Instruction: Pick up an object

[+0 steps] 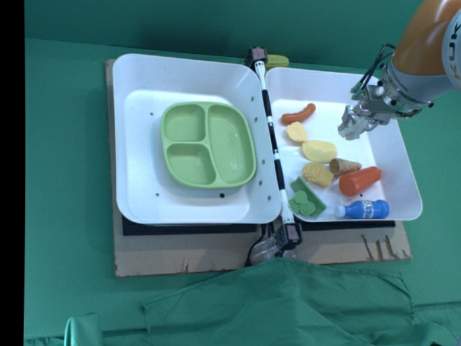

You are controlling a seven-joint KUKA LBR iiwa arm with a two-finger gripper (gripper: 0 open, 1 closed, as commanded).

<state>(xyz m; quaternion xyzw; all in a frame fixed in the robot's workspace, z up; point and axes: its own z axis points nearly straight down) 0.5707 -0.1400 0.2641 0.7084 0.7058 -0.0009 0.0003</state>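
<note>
Camera view: my gripper [354, 127] hovers over the right bin [403, 161], nothing visibly held.
Fingers: spacing, I cannot tell.
Nearest object: potato [319, 151], lying just beside.
Progress: I judge grasp not yet made.

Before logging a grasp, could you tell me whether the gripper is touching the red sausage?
Apart. The camera view shows bare white bin floor between the gripper and the red sausage.

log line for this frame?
pincer over right bin | nothing seen held | sausage, carrot, bottle in right bin | plate in left bin
</note>
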